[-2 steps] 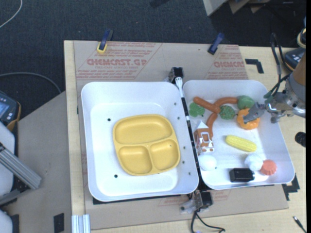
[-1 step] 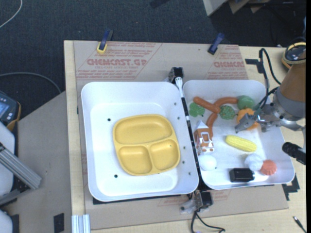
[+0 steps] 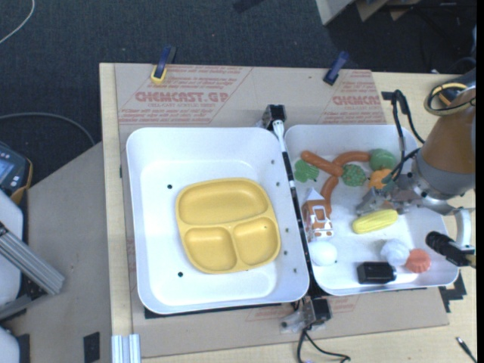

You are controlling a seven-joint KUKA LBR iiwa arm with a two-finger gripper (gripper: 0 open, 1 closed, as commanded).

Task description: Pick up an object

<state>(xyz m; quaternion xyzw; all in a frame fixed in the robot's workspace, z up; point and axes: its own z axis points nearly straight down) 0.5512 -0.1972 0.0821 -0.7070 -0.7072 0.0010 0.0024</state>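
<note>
Camera view: gripper low in the right bin, jaw state unclear.
Yellow corn beneath lies nearly left-right, right end slightly higher.

A robotics lab or test cell — the board under the two white bins is held by clamps, loose cables trail over dark carpet, and a grey robot arm reaches in.

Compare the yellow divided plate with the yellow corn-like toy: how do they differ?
The yellow divided plate lies alone in the left bin; the corn-like toy lies among other toys in the right bin. The plate is far larger, flat and compartmented; the toy is a small elongated lump. Both are yellow.
</note>
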